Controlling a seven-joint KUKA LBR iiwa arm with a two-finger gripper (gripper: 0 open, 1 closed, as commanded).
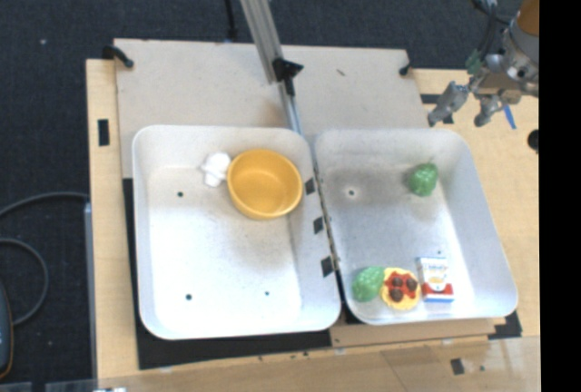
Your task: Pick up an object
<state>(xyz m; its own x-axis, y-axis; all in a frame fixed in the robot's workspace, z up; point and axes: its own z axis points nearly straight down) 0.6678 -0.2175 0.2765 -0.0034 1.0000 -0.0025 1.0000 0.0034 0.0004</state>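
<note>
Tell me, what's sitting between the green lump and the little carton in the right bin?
In the camera view, a round yellow piece with red spots sits between the green lump and the small carton, near the right bin's front edge.

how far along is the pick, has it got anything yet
Nothing looks picked. The end effector hangs open beyond the right white bin's far corner, with nothing between its fingers. The round green object lies nearest it in that bin; the yellow bowl sits in the left bin. Reaching, grasping and lifting all remain.
</note>
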